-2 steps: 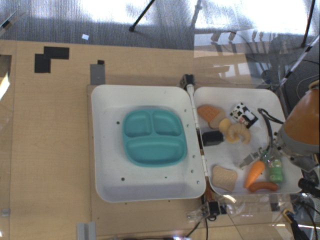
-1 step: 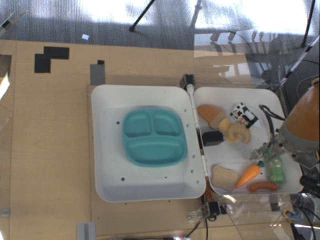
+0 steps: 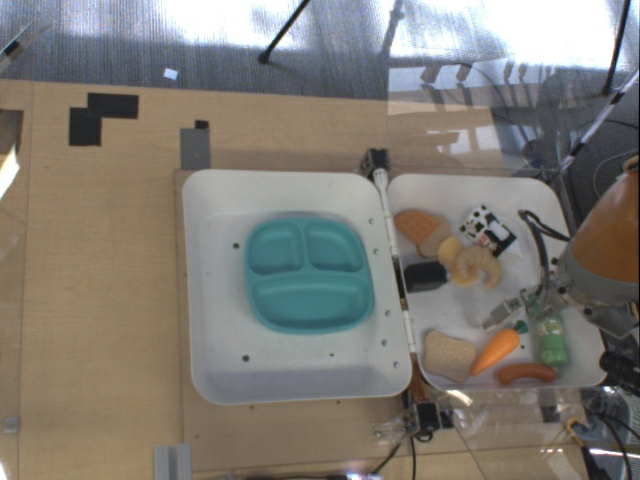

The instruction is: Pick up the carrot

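Two shallow white plastic bins, the left bin [image 3: 205,298] and the right bin [image 3: 540,193], on a pale tan wooden bench [image 3: 90,318] carrying black square markings [image 3: 100,116]. Left bin: teal three-compartment plate [image 3: 308,274]. Right bin: tapered orange carrot with a green tip [image 3: 497,349]; reddish-orange sausage [image 3: 524,373]; translucent green bottle [image 3: 549,338]; black-and-white patterned block [image 3: 487,230]; matte black block [image 3: 424,276]; beige bread slice [image 3: 449,355]; orange-tan rounded piece [image 3: 420,228]; pale yellow curled piece [image 3: 472,264]. Arm: grey with orange band [image 3: 608,233].
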`<state>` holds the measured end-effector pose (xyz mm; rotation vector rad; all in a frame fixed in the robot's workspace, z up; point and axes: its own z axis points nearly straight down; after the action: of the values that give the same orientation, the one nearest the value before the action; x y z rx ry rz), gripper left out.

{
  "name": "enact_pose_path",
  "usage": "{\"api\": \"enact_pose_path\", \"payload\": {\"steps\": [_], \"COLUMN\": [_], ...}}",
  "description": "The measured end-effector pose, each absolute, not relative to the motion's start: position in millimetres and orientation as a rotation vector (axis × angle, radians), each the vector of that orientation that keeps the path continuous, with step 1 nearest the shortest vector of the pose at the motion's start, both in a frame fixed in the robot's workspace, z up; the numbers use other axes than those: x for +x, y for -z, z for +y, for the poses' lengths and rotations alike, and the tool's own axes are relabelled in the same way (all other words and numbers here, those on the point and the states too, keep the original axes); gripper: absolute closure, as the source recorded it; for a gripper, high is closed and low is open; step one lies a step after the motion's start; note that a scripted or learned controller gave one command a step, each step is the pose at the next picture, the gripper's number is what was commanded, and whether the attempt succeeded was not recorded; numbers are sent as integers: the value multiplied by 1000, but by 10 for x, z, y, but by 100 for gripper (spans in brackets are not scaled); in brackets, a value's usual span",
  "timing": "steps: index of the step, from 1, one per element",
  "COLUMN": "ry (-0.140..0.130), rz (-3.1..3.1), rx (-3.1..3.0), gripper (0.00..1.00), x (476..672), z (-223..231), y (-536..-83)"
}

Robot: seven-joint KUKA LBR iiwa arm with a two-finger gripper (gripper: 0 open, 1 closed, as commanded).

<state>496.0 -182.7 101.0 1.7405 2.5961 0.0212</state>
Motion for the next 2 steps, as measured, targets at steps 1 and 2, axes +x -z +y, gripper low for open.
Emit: {"api": "enact_pose_path", "payload": {"steps": [1,2], "ry": [-2,-11], "rz": [2816,2815], "rx": [1347,1344], "gripper": [0,100], "x": [4926,4957], "z": [-1644,-1621], "y": [-901,-1021]}}
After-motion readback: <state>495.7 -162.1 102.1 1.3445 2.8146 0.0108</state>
